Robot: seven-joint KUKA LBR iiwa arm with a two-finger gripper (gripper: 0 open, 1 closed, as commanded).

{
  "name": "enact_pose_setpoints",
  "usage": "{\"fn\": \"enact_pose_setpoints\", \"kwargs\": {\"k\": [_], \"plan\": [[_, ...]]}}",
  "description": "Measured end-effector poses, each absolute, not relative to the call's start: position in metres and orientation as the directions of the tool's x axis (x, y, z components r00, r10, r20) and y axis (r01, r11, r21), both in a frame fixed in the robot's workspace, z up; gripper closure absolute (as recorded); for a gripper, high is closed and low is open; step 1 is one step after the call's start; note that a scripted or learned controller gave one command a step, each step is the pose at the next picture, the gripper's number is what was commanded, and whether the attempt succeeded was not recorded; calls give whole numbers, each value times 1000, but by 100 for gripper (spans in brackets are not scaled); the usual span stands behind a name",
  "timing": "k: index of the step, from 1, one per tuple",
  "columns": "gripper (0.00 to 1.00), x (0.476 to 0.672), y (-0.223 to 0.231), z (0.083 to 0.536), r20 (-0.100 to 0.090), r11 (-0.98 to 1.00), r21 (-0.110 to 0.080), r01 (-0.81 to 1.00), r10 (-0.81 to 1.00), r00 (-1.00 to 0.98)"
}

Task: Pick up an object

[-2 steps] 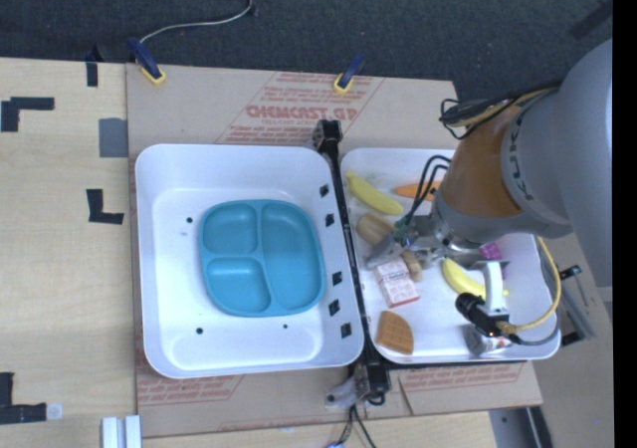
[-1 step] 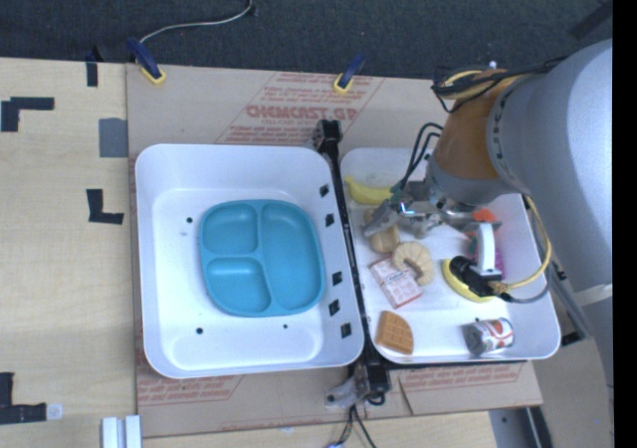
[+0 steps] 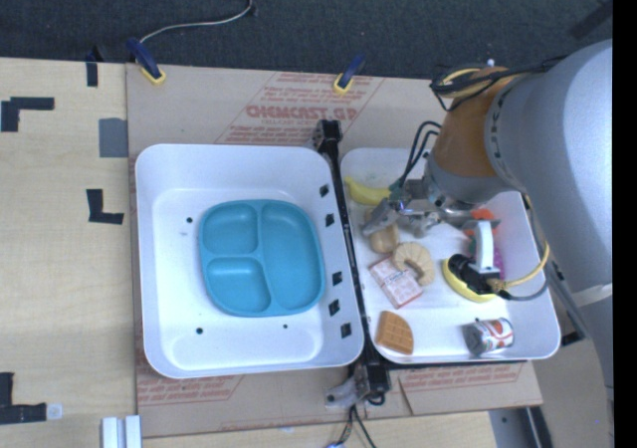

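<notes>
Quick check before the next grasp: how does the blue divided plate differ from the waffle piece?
The blue divided plate lies alone in the left bin; the waffle piece sits among clutter in the right bin. The plate is far larger. The plate is smooth turquoise with three compartments; the waffle is tan with a grid. Both lie flat, untouched by the tool.

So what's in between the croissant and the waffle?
In the camera view, a small pinkish packet lies between the croissant above it and the waffle below, all on the right bin's white floor.
</notes>
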State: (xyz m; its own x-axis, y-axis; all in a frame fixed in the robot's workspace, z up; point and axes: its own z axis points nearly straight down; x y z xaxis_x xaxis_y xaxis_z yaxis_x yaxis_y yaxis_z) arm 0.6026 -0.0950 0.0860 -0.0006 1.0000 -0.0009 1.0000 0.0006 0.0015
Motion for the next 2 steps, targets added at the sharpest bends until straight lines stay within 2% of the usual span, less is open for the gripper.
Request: {"fn": "enact_pose_setpoints", "kwargs": {"k": [1,2], "plan": [[0,629,-96,86,-1,1,2,1000,1000,-1],[0,668,-98,102,-1,1,-2,1000,1000,-1]]}}
